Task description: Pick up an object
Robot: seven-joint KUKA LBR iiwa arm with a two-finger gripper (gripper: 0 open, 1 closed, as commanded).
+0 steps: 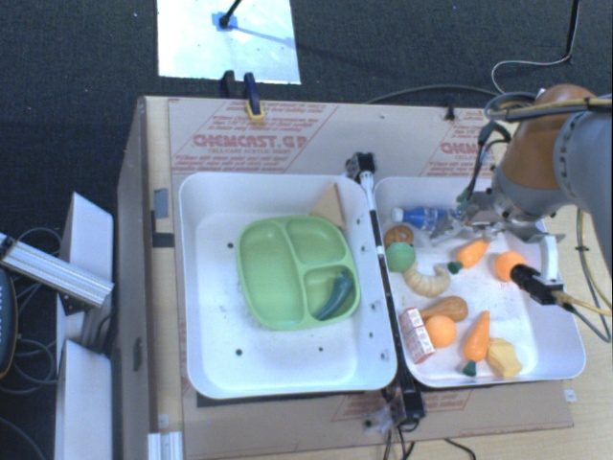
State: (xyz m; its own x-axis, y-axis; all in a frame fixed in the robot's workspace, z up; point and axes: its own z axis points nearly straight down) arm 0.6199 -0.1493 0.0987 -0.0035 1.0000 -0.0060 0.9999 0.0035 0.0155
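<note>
- Orange dominates the right bin (pixel 573 353): a small carrot (pixel 470 253) lies just under the gripper (pixel 476 220), its green tip pointing down-left and its thick end up-right, so its long axis runs diagonally across the bin.
- That carrot sits nearest the gripper, slightly below it in the camera view; the blue-and-white bottle (pixel 424 218) lies to the gripper's left, touching or nearly touching the bin's far wall.
- Whether the gripper is apart or together I cannot tell (the grey wrist and cabling blur into one mass there), and nothing visible is clamped in it.
- I judge the coming move to be a short descent, with the closing direction set across the carrot's narrow width rather than along its length.
- Other pieces look like smooth moulded plastic food: a round orange ball (pixel 507 264), a green ball (pixel 400 255), a ribbed, curved pale piece (pixel 426 281), a tan squash shape (pixel 442 308), a second carrot (pixel 476 334) and a yellow wedge (pixel 505 357).
- The left bin (pixel 211 353) holds a glossy green divided plate (pixel 283 276) with a dark green pepper-like piece (pixel 334 298) in one compartment.
- Crowding is a risk: neighbours lie close enough to be nudged.
</note>
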